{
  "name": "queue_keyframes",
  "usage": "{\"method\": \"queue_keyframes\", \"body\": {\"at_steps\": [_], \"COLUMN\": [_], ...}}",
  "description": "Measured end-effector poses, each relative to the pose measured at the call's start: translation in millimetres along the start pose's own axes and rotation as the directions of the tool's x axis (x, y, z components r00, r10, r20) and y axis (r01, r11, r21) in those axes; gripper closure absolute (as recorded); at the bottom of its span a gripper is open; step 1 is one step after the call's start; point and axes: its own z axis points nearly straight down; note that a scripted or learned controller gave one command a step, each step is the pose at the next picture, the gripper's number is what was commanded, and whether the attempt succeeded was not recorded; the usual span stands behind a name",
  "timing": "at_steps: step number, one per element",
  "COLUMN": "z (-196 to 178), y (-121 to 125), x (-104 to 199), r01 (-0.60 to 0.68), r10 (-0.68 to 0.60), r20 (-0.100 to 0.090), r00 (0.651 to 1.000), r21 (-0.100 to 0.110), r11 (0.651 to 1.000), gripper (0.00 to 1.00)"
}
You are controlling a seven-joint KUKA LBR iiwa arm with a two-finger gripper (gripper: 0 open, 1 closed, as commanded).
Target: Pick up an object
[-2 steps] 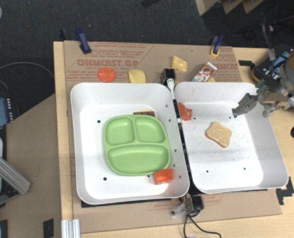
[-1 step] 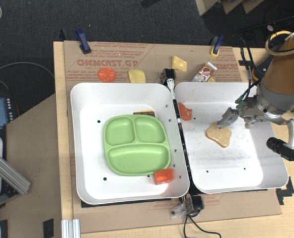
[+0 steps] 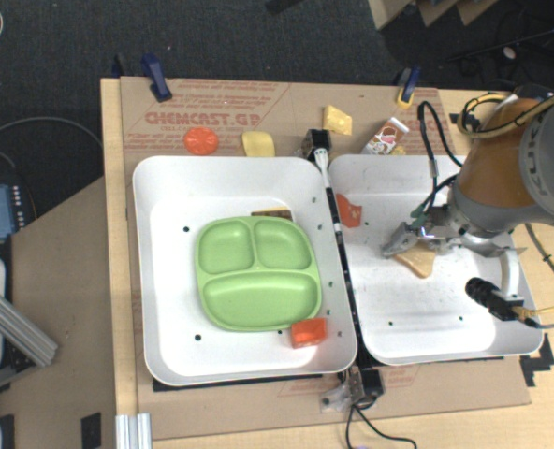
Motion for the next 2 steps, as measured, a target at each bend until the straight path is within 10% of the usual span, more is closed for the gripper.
{"method": "queue_keyframes", "body": {"at_steps": [1, 2], "z": [-18.5, -108.5], "y": [2.7, -3.1], "x": [-4.5, 64.9], "r01": [-0.005, 0.007], "r10": [0.005, -0.007], "r20": [0.007, -0.004], "r00": [1.0, 1.0], "r21": [-0.013, -0.008], "r11": [1.0, 1.0], "gripper": [1.0, 1.0]}}
